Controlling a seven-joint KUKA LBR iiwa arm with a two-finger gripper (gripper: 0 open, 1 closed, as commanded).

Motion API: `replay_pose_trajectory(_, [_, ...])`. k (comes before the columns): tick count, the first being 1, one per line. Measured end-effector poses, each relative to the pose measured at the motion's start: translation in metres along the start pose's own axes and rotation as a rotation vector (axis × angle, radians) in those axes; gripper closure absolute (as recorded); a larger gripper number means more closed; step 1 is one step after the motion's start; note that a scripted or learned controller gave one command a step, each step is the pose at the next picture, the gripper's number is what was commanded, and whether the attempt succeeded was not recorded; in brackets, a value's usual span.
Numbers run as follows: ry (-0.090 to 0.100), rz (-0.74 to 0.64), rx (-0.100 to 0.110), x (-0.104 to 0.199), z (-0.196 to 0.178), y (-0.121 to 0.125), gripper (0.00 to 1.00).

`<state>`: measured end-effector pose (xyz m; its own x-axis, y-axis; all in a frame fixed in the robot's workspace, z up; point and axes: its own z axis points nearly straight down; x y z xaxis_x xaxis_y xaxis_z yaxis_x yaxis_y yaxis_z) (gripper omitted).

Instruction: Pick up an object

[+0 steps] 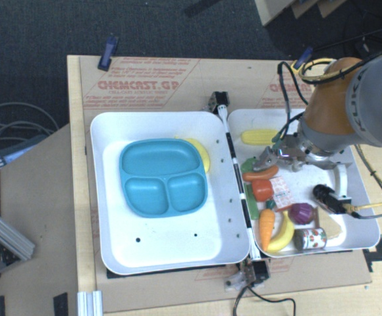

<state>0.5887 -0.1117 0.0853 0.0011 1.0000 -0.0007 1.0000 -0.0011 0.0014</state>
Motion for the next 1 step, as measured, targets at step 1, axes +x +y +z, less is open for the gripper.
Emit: replay_pose_trajectory(1, [0.002, -0.001, 0.001, -0.0055, -0.0004, -0.0815, 0.0])
